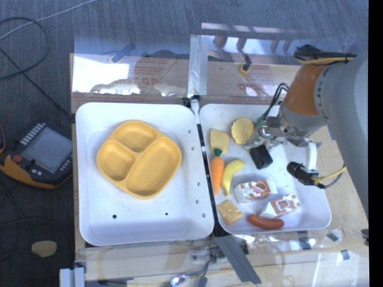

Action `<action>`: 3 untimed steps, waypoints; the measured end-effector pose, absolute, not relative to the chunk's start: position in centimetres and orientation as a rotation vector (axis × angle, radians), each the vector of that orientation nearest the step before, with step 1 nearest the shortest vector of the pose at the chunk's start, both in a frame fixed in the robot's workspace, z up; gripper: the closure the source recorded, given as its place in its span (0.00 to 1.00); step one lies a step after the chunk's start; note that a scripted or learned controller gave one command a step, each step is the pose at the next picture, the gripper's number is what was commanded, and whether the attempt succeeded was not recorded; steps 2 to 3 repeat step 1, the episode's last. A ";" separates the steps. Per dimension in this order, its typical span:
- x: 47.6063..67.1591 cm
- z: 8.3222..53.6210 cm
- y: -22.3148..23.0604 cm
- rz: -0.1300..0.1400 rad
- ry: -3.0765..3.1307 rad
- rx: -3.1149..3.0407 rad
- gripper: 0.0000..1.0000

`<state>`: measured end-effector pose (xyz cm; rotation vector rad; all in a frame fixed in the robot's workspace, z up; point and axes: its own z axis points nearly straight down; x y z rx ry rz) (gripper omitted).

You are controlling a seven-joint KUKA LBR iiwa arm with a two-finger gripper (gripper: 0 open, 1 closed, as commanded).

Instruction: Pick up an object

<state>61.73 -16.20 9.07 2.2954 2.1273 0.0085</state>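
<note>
On a table over dark grey carpet (149, 11), two white bins sit side by side. The left bin (90, 214) holds a yellow divided plate (139, 158). The right bin (320, 211) holds toy food: carrot (217, 171), banana (231, 174), sausage (265, 222). The gripper (261, 155) hangs above them; I cannot tell how its jaws stand.

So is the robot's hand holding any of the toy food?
Cannot tell. The hand sits low in the right bin near the round yellow piece, but no food shows between it.

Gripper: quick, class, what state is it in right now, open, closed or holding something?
Gripper: cannot be told; it sits low in the right bin beside the food items.
</note>
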 end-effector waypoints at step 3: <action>62.2 18.8 -12.1 -0.004 2.199 2.243 1.00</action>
